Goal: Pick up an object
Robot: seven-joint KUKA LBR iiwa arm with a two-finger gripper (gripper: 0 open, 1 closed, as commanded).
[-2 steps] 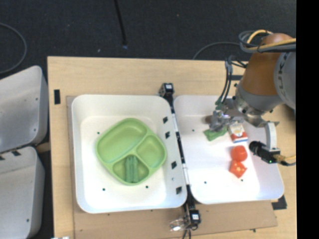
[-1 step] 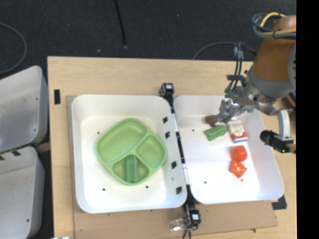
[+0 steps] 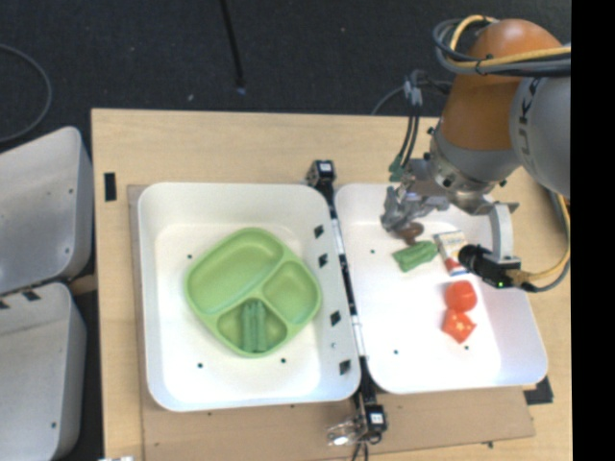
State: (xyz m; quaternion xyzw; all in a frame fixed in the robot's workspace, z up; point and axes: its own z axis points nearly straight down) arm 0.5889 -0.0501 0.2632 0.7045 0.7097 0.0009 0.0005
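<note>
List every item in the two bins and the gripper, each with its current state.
Green plate: flat in left bin, holding a green stick.
Green block: lying in right bin.
Red pieces: resting in right bin, near each other.
Small packet: lying beside the block.
Gripper: low over right bin.

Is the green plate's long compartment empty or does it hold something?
Not empty. A green stick lies in the long front compartment of the plate, in the left bin.
</note>
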